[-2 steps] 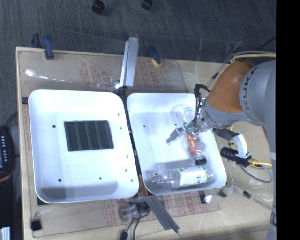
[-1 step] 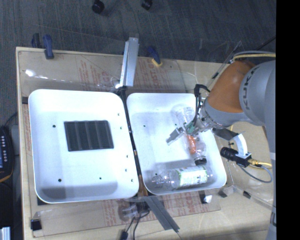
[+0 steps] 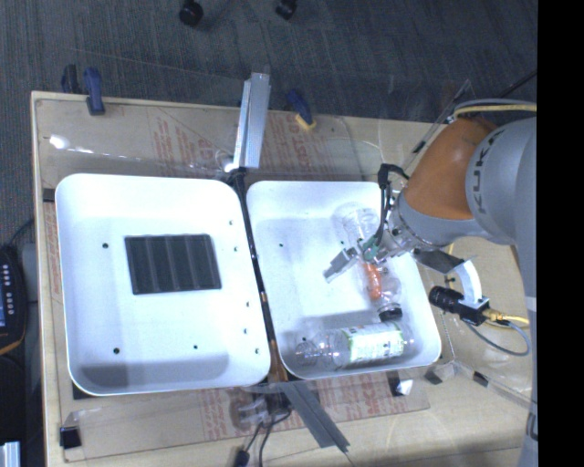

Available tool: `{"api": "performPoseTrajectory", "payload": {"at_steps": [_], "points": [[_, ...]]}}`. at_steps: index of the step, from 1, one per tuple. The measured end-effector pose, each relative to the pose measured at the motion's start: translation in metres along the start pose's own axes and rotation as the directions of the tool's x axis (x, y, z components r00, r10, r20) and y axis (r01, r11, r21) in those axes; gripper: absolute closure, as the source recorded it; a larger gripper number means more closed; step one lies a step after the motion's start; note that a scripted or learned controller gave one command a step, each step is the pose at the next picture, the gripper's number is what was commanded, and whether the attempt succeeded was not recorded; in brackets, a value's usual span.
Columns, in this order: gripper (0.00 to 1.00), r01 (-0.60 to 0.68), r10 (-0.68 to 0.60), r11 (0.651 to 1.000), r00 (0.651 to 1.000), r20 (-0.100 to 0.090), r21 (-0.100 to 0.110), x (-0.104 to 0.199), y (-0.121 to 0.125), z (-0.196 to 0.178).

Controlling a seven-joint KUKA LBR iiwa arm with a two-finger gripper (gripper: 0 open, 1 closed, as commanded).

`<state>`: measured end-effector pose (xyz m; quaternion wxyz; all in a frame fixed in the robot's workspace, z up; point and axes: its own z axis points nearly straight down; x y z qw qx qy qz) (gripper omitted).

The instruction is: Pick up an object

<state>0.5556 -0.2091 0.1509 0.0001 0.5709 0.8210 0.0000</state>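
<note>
Left bin (image 3: 82, 274) bearing a dark ribbed pad (image 3: 172, 264), right bin (image 3: 274, 274) holding a clear labelled bottle (image 3: 360, 346) lying along its near wall, gripper (image 3: 351, 258) hanging with fingers parted beside a small orange-labelled bottle (image 3: 379, 285) to its right, grasping nothing.

A pale wooden tabletop (image 3: 137, 410) fills most of the frame, its surface printed with faint red lettering. Dark grey carpeted floor (image 3: 365, 46) runs across the top and down the left edge. Two blue clamps (image 3: 93, 91) grip the tabletop's upper left edge, another (image 3: 300, 107) sits near top centre. Black caster wheels (image 3: 191, 13) stand on the floor at the top.
</note>
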Motion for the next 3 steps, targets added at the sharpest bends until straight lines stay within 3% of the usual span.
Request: {"api": "performPoseTrajectory", "payload": {"at_steps": [3], "points": [[0.0,0.0,0.0,1.0,1.0,0.0,0.0,0.0,0.0,0.0]]}}
